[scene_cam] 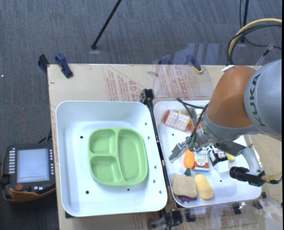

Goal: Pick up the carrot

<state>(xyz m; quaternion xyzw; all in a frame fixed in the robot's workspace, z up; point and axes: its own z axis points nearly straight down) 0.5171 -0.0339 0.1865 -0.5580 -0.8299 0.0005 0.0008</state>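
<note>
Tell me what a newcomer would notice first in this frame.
Probably the big grey and orange arm reaching in from the right over the right bin, with its gripper down among a cluster of toy food. Just below the gripper lies the orange carrot. Next, the green divided plate lying alone in the left bin.

We saw even, soft overhead light; the left bin (pixel 65 128) looked bright but not blown out, shadows stayed faint, and fine detail was slightly soft and grainy.
</note>
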